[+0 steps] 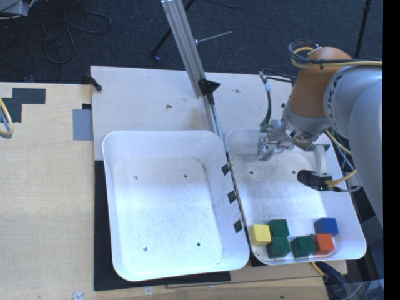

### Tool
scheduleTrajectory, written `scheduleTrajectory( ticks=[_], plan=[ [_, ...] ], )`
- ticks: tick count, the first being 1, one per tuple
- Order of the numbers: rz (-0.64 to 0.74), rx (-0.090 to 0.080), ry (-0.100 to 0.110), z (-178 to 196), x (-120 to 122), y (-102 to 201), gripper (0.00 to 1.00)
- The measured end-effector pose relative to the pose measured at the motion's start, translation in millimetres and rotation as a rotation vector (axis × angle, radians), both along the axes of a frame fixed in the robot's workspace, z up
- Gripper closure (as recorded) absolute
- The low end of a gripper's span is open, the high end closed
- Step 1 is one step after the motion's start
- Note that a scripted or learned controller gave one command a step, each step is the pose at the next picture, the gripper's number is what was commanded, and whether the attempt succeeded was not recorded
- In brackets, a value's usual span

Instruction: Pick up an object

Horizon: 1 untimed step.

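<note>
Camera view is showing the task's candidates, six small blocks, sitting bunched in the near corner of the right bin (350,227), toward five o'clock of the frame. A yellow cube (260,234) is lying at the cluster's nine o'clock edge, touching a dark green cube (278,227); a second green block (278,247) is sitting at its six o'clock, and a third green block (302,247) is pressing against an orange cube (324,243), with a blue cube (325,226) just at that one's twelve o'clock. They are crowding together, probably because the bin floor is sloping or they were tipped in there, which is leaving little finger room between neighbours; the yellow and blue ones, on the outer edges, look easiest to take.

Well apart, at the cluster's twelve o'clock, the gripper (267,149) is hanging over the far end of the same bin, carrying nothing; whether its fingers are spread or closed I cannot tell. The arm is reaching in from three o'clock, so it is needing to travel toward six o'clock. At nine o'clock, the left bin (125,144) is lying alongside.
</note>
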State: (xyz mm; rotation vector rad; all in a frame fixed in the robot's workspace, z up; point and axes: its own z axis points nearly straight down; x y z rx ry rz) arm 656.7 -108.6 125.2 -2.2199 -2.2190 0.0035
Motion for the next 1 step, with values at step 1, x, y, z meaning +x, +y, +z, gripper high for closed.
scheduleTrajectory(
  ticks=[1],
  plan=[
    [-0.005,0.000,0.001,9.5,-0.6,-2.3,1.00]
  ],
)
